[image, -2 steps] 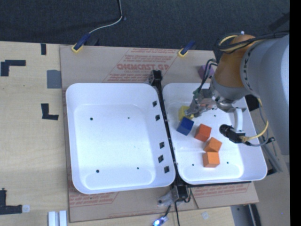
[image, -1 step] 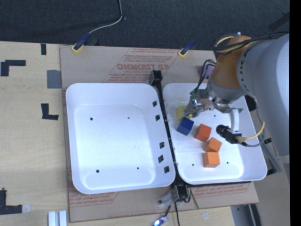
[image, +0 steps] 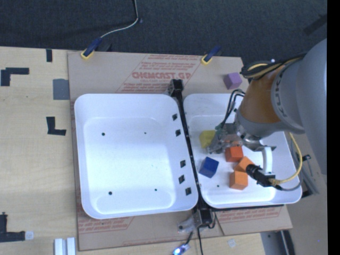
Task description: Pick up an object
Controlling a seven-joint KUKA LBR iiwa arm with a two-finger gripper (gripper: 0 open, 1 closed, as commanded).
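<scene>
Yellow block point(image: 206, 138) lies in the right bin point(image: 212, 196), near its left wall, with the gripper point(image: 219, 141) low just beside it; whether the pincer is apart or together cannot be told. A good grasp likely needs centring over it, clear of the blue cube point(image: 209, 167) and orange blocks point(image: 237, 166) nearby.

Pale wooden surface point(image: 32, 185) with black tape marks at nine o'clock, brown cardboard sheet point(image: 154, 74) clamped at twelve o'clock, dark carpeted floor point(image: 64, 9) beyond, white cable point(image: 127, 23) trailing across it
</scene>
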